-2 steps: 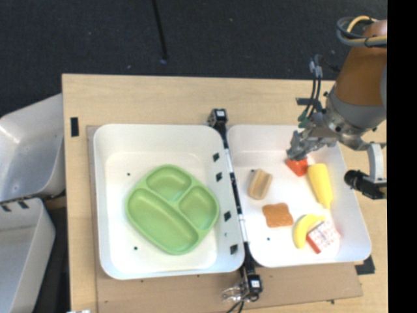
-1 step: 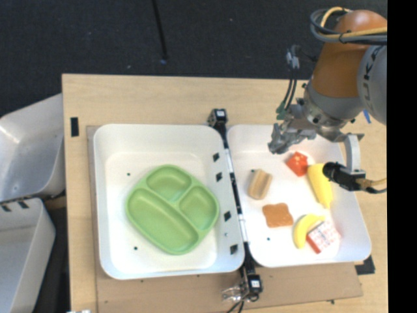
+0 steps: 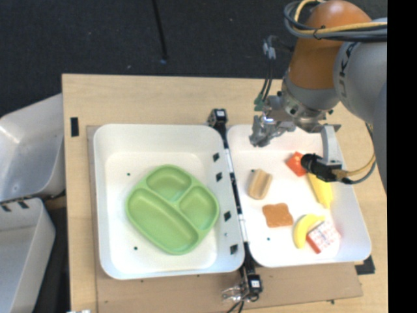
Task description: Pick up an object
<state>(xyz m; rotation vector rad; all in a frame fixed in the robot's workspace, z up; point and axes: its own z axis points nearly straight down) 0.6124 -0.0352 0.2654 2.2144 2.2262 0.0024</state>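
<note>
tan block stands upright, long axis near vertical.

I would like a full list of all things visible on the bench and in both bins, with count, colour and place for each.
bench: 1, light wood, under both bins
left bin: 1, white, left half of the bench
right bin: 1, white, right half of the bench
divided plate: 1, green, three compartments, middle of the left bin
bread roll: 1, tan, left part of the right bin
toast slice: 1, orange-brown, centre of the right bin
orange block: 1, orange-red, upper right bin
long yellow piece: 1, yellow, right side of the right bin
curved yellow piece: 1, yellow, lower right bin
red and white item: 1, beside the curved yellow piece
arm: 1, grey and orange, from the right
gripper: 1, grey, above the right bin's upper left corner
</note>
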